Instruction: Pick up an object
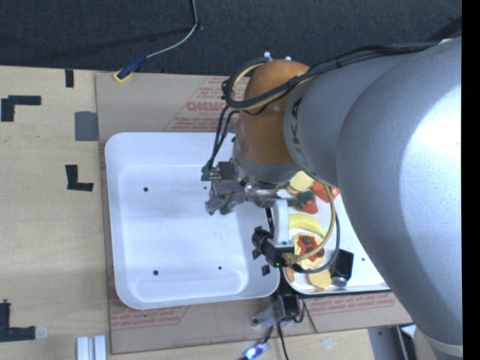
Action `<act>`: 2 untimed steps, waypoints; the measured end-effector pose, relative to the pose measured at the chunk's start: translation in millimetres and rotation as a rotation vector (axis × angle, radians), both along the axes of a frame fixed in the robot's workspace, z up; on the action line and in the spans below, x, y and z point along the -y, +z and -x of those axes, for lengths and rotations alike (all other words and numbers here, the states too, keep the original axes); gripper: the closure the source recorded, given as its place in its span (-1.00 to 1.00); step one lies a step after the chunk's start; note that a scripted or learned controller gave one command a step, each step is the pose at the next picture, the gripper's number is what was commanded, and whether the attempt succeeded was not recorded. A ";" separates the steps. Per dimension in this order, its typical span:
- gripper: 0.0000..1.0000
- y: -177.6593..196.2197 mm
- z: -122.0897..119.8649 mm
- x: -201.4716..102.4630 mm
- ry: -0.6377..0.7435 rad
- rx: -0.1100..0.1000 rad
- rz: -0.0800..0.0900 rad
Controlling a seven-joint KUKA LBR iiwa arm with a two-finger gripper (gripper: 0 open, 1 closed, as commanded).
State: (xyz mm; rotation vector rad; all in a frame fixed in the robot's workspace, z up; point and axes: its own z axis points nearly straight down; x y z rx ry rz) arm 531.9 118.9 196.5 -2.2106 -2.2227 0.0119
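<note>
My gripper [220,199] hangs over the right side of the left white bin [169,235], close to the wall between the two bins. I see nothing held in it. In the right bin [369,277], largely hidden under the arm, lie a yellow banana-shaped piece [304,224], a red-orange piece [323,192], a pale yellow piece [301,180], a red and yellow item [307,246], a pale piece [321,279] and a small black block [342,267].
The bulky grey arm [390,163] with its orange band [270,115] covers most of the right bin. Both bins rest on a cardboard sheet [150,103] on the wooden bench. A cable with a yellow tip [129,68] lies at the back.
</note>
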 end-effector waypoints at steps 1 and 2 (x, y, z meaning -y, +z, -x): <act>1.00 -26.5 -139.9 -69.4 0.003 0.019 -0.002; 1.00 160.3 -137.2 -97.9 0.000 0.026 -0.006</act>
